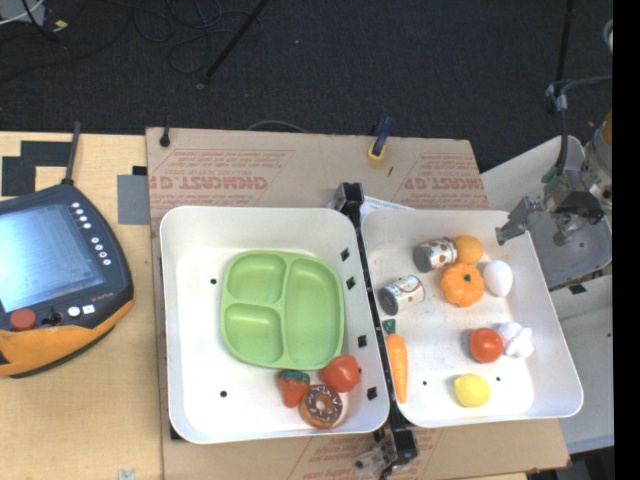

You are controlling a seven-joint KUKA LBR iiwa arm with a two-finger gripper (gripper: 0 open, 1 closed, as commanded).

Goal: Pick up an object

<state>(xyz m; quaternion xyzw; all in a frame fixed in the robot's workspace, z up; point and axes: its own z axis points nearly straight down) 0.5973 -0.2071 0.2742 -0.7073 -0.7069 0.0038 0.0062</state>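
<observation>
Entry, right bin (pixel 560 368): we list a lemon (pixel 472 390) lying free near its front wall as our best pick, while the pincer (pixel 545 218) waits past the far right rim, its opening beyond our telling, so we'd descend squarely over it.

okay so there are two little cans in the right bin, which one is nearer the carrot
The lower-left can, lying by the divider just above the carrot. The other can sits higher, beside the orange ball.

- Even overhead light, bright on both bins (pixel 200 230), with soft, short shadows.
- Dark floor (pixel 300 48) at top, underexposed.
- Slight softness and grain throughout.
</observation>
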